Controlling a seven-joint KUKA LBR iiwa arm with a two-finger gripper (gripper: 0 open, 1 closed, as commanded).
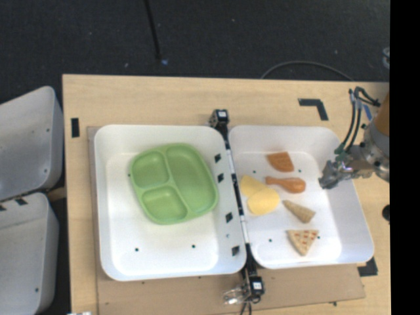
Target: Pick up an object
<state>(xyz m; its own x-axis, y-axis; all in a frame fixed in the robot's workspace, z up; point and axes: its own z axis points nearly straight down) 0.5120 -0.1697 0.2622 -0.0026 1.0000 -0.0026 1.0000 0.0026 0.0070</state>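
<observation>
**Still empty-handed at the right bin's edge**

Right now the gripper (331,176) hangs over the far right side of the right bin (341,241), low above the white floor, with the arm reaching in behind it from the right. Nothing lies between its tips; whether they stand apart or together is too small and blurred to tell.

The candidates for picking all sit in that same bin, spread loosely enough that each could be approached alone. Nearest the gripper is the orange drumstick-shaped piece (287,184), lying crosswise with its thick end toward the tool, close but not touching it. Above it rests a smaller orange chunk (280,161). Toward the divider sit two yellow pieces (258,196), pressed against each other, which would make a clean grasp of either one harder. Below are a tan cone-shaped piece (299,210) and a triangular wedge (303,240), each lying flat and apart from its neighbours.

The left bin (105,241) holds a green divided plate (174,183), tilted on the bin floor, well apart from the arm.

By my reading, the pick has not begun in earnest: the tool is beside the items, not over one. The drumstick seems the likeliest target given its nearness, and its narrow shaft would suit a two-finger close, though a slide off its rounded side is a fair risk.
</observation>
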